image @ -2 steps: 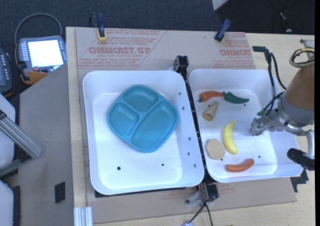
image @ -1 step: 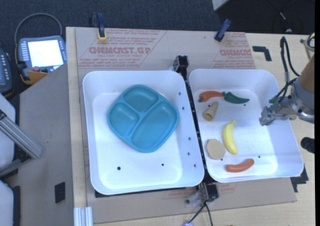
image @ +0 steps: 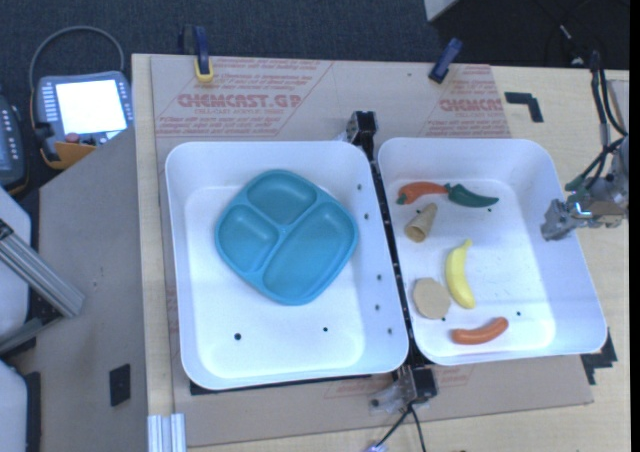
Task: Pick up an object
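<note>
The metal two-finger tool [image: 562, 218] is parked at the right bin's edge, grip state can't be told; yellow plastic banana [image: 459, 275] lies to its left.

left white bin [image: 190, 240] holds a blue divided plate [image: 287, 235] lying flat, tilted askew | lit white screen pendant [image: 88, 106] sits off the bench's far left corner | yellow clamp [image: 204, 68] and blue clamp [image: 445, 60] grip the far edge of the brown board [image: 300, 95]

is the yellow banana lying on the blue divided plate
No, the yellow plastic banana lies in the right white bin, while the blue divided plastic plate sits in the left white bin.
</note>
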Tool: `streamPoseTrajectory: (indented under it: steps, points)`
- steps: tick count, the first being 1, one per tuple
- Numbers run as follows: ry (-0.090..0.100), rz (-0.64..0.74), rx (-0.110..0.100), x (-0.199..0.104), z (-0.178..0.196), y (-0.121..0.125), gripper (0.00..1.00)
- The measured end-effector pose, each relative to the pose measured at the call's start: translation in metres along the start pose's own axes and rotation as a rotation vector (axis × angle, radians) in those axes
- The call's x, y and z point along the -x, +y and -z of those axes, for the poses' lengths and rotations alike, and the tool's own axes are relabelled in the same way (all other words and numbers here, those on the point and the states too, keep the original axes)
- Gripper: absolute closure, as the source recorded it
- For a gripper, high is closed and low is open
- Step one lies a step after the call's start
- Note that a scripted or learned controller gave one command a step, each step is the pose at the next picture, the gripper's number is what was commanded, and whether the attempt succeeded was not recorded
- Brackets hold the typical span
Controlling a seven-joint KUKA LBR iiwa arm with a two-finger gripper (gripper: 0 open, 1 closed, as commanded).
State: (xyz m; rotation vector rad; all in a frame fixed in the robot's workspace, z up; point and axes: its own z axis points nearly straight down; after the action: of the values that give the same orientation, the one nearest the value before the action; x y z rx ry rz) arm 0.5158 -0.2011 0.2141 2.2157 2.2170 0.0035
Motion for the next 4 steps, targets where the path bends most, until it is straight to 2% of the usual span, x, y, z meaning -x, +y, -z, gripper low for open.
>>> streamPoseTrajectory:
  steps: [1,3,4]
  points:
    - [-0.001,0.001,0.002,0.001,0.051,0.002,1.0]
    - [0.004,0.005,-0.004,-0.103,0.05,0.045,1.0]
    - [0.006,0.005,-0.01,-0.154,0.03,0.057,1.0]
